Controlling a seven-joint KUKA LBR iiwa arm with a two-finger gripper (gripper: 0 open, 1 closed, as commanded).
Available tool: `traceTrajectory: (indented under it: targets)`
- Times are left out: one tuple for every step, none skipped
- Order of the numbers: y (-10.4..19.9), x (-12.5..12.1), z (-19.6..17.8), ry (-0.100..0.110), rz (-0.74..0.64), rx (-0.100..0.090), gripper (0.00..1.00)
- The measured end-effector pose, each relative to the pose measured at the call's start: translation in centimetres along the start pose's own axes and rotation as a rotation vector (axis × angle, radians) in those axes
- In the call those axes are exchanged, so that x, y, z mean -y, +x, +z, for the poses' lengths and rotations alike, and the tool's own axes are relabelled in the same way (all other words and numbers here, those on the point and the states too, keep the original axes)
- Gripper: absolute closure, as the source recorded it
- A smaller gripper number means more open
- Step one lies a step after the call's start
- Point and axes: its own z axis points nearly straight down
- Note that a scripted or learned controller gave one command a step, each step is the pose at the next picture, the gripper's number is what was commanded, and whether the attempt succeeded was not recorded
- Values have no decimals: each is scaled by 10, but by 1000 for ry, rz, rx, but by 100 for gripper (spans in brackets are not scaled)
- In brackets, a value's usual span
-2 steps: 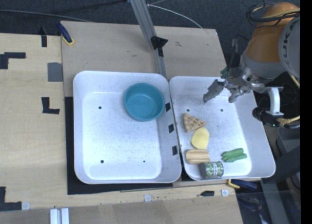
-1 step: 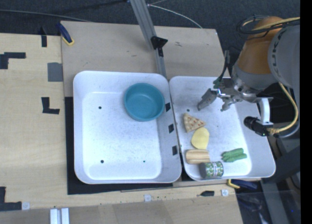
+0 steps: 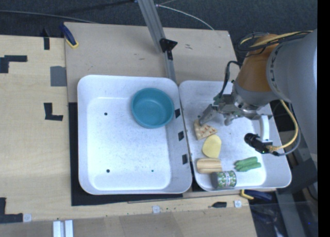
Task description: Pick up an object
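Lying just below the claw (image 3: 219,115): waffle piece (image 3: 204,129).

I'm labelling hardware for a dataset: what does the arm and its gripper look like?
The arm is bulky, rounded and grey, with an orange band above the wrist. Thin black and yellow cables loop around it. The gripper is dark metal with two slim fingers.

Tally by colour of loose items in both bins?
Blue: 1 (bowl, left bin)
Tan: 2 (waffle-like piece, cylinder)
Yellow: 1 (rounded piece)
Green: 2 (pod-like item, can)
Total: 6; all but the bowl sit in the right bin.
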Motion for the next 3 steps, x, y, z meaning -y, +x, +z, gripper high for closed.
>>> traceTrajectory:
  targets:
    - [0, -1, -14, -4, 0, 0, 100]
    - [-1, -7, -58, -9, 1, 1, 100]
    - [0, -8, -110, -11, 1, 1, 100]
